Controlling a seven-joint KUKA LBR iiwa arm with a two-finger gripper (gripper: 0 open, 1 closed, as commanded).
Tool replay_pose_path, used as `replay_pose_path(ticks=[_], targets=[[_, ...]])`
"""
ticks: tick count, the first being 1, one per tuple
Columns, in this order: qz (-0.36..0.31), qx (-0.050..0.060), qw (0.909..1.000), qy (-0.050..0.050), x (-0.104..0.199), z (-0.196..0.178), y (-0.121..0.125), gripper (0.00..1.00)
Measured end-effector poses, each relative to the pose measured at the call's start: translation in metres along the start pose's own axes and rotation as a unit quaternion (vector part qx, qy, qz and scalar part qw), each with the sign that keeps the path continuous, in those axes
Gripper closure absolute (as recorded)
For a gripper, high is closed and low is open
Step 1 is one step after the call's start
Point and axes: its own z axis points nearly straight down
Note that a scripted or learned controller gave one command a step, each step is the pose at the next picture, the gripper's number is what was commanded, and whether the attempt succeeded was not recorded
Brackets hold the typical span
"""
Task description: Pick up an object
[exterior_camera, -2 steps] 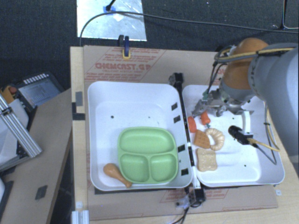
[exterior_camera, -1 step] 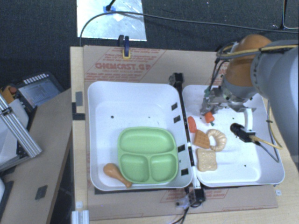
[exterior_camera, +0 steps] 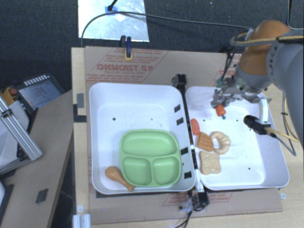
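Note:
My gripper (exterior_camera: 221,104) reaches into the back of the right bin (exterior_camera: 247,175) from the right. A small orange-red piece (exterior_camera: 220,111) sits between its fingertips, and the fingers are shut on it. In front of it in the same bin lie a red-orange stick (exterior_camera: 194,126), an orange wedge (exterior_camera: 205,141), a pale ring-shaped pastry (exterior_camera: 221,142) and a slice of toast (exterior_camera: 210,163). The left bin (exterior_camera: 109,103) holds a green divided plate (exterior_camera: 151,156) and a drumstick (exterior_camera: 118,176) at its front left.
A black divider with clips (exterior_camera: 184,118) runs between the two bins. A black plug on a yellow cable (exterior_camera: 254,123) hangs from the arm over the right bin's right half. A cardboard sheet (exterior_camera: 142,65) lies under both bins.

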Motion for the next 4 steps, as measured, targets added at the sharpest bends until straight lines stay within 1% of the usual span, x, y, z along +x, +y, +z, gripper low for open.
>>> replay_pose_path(ticks=[1,2,3,4], targets=[[-0.001,0.001,1.0,0.0,0.003,-0.054,-0.008,1.0],[-0.002,0.0,1.0,0.0,0.003,-0.094,-0.006,1.0],[-0.004,0.002,1.0,0.002,0.057,-0.083,-0.006,1.0],[-0.005,0.002,1.0,0.002,0.112,-0.092,-0.011,1.0]])
